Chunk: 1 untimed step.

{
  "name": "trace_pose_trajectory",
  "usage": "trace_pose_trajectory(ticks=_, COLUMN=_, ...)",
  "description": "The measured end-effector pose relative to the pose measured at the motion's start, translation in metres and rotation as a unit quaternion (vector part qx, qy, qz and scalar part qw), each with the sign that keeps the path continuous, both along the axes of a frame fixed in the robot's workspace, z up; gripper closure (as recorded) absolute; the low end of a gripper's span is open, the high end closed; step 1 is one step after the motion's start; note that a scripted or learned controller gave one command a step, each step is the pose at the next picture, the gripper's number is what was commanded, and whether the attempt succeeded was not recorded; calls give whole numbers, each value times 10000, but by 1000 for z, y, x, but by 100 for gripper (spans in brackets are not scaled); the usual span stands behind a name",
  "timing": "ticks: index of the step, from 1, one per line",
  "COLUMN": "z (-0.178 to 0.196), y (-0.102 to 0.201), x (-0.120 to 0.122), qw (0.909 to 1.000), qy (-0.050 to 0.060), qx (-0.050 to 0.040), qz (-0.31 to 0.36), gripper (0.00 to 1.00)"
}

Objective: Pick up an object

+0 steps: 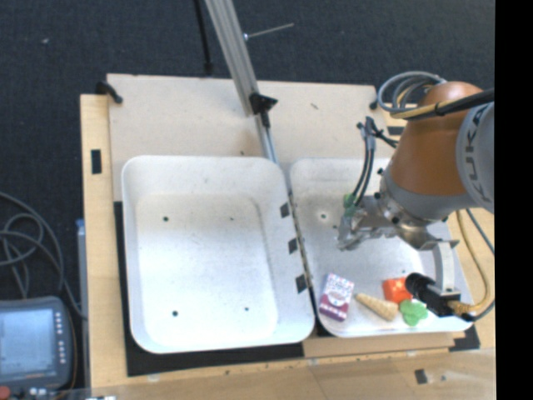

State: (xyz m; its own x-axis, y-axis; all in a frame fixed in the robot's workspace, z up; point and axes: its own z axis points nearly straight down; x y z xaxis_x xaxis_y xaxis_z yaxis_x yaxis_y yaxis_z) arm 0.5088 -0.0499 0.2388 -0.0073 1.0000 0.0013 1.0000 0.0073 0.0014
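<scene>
The things I might take lie in a loose row along the near edge of the right bin (321,190). A small purple-and-white box (336,297) is closest to the wall shared with the other bin. Just beside it, toward the view's right, a tan cone (377,307) lies on its side with its tip pointing at the box. Past the cone are an orange piece (395,289) and, nearer the rim, a green piece (412,312). These two sit close together (too small and blurred for me to say whether they touch).

My pincer (348,233) hangs over the bare middle of the same bin, further from the camera than the row and apart from all four things. The box is the nearest of them. I cannot tell whether the pincer is spread or pressed together, because it shows only as a grey blur against the white floor.

My arm (433,157) comes in from the view's right, its orange band bulking over the far right side of the bin.

The left bin (208,240) lies alongside, the two rims meeting down the middle of the bench (183,107). A metal rail (233,48) slants in from the top of the view to the place where the bins' far corners meet. Off the bench, at the lower left, a screen (29,340) sits on the dark floor with cables (25,232) looping near it.
</scene>
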Motion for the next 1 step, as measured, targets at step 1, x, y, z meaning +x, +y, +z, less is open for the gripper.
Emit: trace_pose_trajectory(ticks=1, z=11, y=54, x=-2, qw=10000, qy=-11, qx=4, qz=5, gripper=100)
